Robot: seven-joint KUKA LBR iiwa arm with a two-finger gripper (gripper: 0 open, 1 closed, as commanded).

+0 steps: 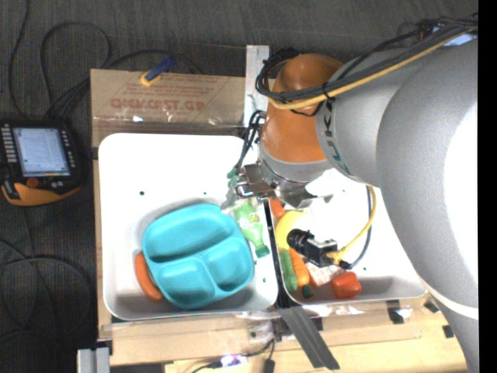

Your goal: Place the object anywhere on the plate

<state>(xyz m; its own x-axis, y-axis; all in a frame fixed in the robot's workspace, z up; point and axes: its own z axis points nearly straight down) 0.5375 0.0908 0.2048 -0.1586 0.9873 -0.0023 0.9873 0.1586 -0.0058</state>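
A blue divided plate (198, 256) lies in the left bin (132, 169), toward its front. My gripper (247, 196) hangs over the plate's right rim, close to the wall between the two bins. A pale green object (251, 225) hangs from the fingertips, and the gripper is shut on it. The object's lower end overlaps the plate's right edge and the dividing wall. The wrist above hides the upper part of the fingers.
An orange piece (144, 277) lies against the plate's left side. The right bin (388, 274) holds a yellow item (284, 222), an orange carrot-like piece (298, 270) and a red item (346, 286). A cardboard sheet (167, 99) lies behind the left bin.
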